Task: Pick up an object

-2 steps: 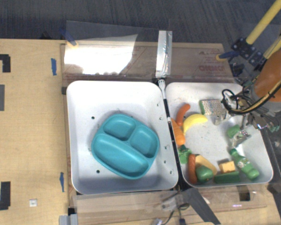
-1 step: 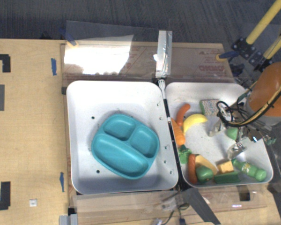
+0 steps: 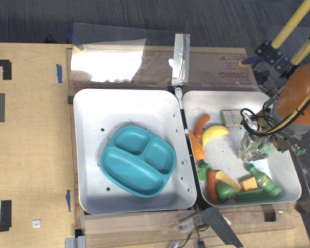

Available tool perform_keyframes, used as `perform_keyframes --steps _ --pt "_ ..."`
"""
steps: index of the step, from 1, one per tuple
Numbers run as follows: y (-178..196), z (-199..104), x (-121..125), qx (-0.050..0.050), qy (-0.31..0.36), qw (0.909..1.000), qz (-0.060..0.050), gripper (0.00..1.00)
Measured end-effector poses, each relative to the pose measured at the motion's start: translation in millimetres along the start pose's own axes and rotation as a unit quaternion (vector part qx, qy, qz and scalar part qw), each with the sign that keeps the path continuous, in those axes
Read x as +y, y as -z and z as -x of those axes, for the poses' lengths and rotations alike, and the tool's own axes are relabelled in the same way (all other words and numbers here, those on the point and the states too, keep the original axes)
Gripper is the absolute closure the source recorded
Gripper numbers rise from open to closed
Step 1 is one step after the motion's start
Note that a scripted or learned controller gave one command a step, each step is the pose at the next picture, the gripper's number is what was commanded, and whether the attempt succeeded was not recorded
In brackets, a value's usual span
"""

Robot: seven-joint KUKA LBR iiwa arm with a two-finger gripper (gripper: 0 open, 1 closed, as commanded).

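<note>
The right bin [image 3: 232, 154] holds several toy foods. An orange carrot [image 3: 198, 134] and a yellow lemon [image 3: 215, 134] lie at its left side. A speckled green pad [image 3: 230, 118] sits near the back. A green bottle [image 3: 264, 183], a tan block [image 3: 249, 183], a yellow wedge [image 3: 227, 178], a red-orange piece [image 3: 212, 184] and a green piece [image 3: 225, 191] crowd the front. My gripper [image 3: 252, 152] hangs low in the right half of this bin, just above and behind the green bottle, with cables looped above it. What lies under its tip is hidden.
The left bin [image 3: 88, 112] carries a teal divided plate [image 3: 138, 160]. A raised rim [image 3: 185, 138] divides the two bins. The arm's orange band [image 3: 298, 93] stands over the right bin's far right corner. Yellow poles [image 3: 294, 19] rise at the upper right.
</note>
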State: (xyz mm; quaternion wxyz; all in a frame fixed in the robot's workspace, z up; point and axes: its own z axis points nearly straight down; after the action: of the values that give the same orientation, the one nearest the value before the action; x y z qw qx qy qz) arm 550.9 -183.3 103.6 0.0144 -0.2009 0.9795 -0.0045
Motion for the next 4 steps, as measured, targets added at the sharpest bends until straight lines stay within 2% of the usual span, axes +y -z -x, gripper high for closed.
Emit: perform_keyframes --steps 1,2,3,4 --pt "163.8 73.5 16.2 0.004 0.036 0.9994 0.003 1.0" --pt "207.5 120.6 -33.0 0.007 -0.015 0.9998 0.005 1.0" --pt "184.5 128.2 -12.2 0.01 0.038 0.9992 0.007 1.0" --pt "176.2 141.4 18.4 0.009 0.032 0.9994 0.008 1.0"
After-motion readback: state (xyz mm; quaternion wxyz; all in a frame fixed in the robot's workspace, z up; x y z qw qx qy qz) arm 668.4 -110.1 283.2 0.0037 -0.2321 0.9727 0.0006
